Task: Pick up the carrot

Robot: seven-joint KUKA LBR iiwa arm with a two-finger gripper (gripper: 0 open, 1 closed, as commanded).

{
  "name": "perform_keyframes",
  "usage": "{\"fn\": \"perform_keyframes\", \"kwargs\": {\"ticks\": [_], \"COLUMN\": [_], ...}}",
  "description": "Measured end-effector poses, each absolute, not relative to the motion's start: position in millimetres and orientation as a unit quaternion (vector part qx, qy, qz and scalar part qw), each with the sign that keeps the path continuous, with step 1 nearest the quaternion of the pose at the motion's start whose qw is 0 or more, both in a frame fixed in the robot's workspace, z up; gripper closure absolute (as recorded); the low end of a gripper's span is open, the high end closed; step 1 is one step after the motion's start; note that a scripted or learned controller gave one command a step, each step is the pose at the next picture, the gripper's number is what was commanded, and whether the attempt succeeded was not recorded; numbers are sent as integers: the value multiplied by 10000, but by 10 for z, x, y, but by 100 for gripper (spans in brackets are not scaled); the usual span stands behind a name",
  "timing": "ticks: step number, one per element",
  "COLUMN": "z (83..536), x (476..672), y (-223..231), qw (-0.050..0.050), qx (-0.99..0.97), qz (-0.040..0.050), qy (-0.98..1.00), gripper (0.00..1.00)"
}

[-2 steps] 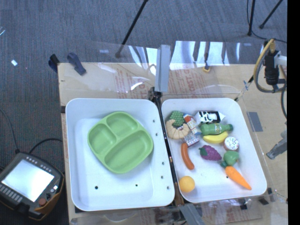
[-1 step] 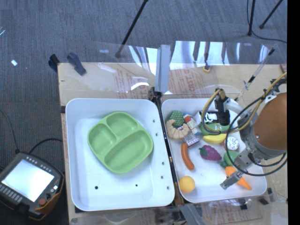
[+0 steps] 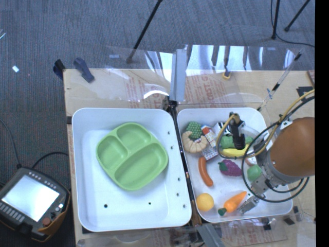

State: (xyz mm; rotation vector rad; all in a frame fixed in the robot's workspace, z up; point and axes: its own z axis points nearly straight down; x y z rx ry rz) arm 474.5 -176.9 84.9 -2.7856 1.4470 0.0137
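— Toward the lower right of the frame, what do you have?

— I see the small orange carrot with a green stub point(image 3: 234, 201) lying on the floor of the right-hand shallow white bin point(image 3: 198, 118), near its bottom edge, tip pointing up and right. Just left of it sits a round orange fruit point(image 3: 205, 202), apart from it.

— And the arm?

— From my screen, the grey arm with the orange band point(image 3: 290, 148) hangs over the bin's right side. A metal part point(image 3: 249, 205) of its wrist end sits just right of the carrot. I can't tell whether the jaws are released or clenched, and nothing shows between them.

— Anything else in that bin?

— A red sausage-shaped piece point(image 3: 205, 171) at centre left, a purple eggplant point(image 3: 230, 168) beside it, a yellow banana point(image 3: 232, 152) above that, and a tan ridged pumpkin point(image 3: 195, 143) at upper left.

— The other bin?

— The left white bin point(image 3: 87, 189) holds a light green divided plate point(image 3: 132, 156). A handheld pendant point(image 3: 32, 204) lies off the bench at lower left.
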Motion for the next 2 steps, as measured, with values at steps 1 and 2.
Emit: {"fn": "perform_keyframes", "kwargs": {"ticks": [1,2], "z": [867,944], "x": [4762,4753], "y": [-1221,-1173], "qw": [25,37], "qx": [-9627,-9627], "qz": [14,60], "qy": [2706,2705], "gripper": [0,100]}}
